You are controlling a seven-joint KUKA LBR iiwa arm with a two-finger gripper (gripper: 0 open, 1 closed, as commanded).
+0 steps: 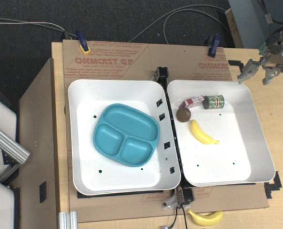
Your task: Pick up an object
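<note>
Gripper (257, 73) hangs past the right bin's (256, 142) far corner, fingers apparently apart, grasping nothing; inside: one banana (202, 132), bottle (207, 101), brown ball (183, 114).

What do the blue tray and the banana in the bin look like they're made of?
Blue tray: probably molded plastic, given its uniform teal color, soft sheen and rounded compartments. Banana in the right bin: smooth, evenly yellow and unblemished, so possibly a plastic replica, though real fruit can't be ruled out.

Right bin (256, 128): yellow banana (202, 132), lying flat, near centre-left; brown ball (183, 114) just above it, by the left wall; small bottle (207, 101), green label, on its side, near the ball.
</note>
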